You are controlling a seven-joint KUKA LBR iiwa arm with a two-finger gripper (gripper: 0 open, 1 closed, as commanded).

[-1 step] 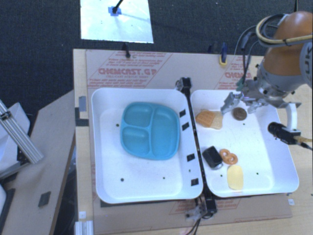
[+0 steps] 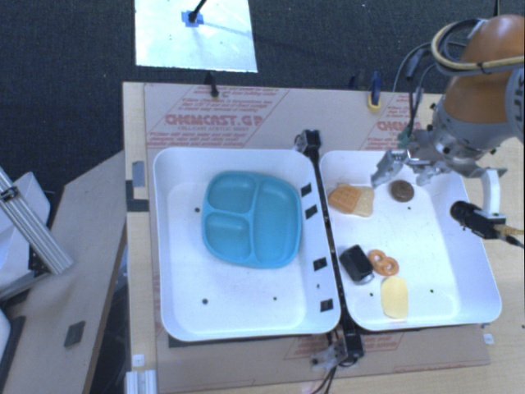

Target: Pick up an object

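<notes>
Holding a blue divided plate, the left bin sits beside the right bin, where the pincer hangs wide over a brown disc.

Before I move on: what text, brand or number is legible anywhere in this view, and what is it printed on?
"CHEMCAST GP" in red, on the protective sheet over the board behind the left bin.
The same red print repeats to the right, near the arm, but is partly covered and too blurred to read.
Smaller red lines across the sheet: too small to read.
No legible marks on the blue plate or the items in the right bin.
</notes>
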